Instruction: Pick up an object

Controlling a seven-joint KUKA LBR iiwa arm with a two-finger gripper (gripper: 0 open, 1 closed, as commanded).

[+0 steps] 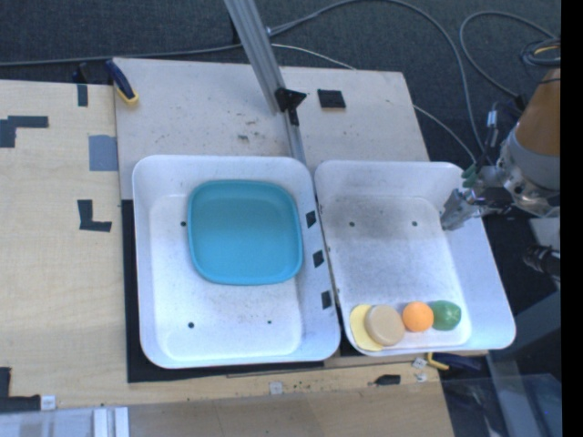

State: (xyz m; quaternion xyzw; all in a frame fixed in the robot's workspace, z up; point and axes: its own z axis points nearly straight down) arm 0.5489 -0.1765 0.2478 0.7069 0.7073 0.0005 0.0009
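Along the front wall of the right bin [401,189] lie a yellow disc [362,327], a tan round piece [385,324] resting on it, an orange ball [418,317] and a green ball [446,314]. A blue square plate [245,231] sits in the left bin [155,244]. My gripper [455,209] hangs over the right bin's right rim, well behind the small objects, with nothing seen in it.
A grey metal bar [264,57] slants down from the top toward the gap between the bins. Cables [437,35] loop over the dark floor behind. A blue and yellow tool [121,82] lies at the board's back left corner.
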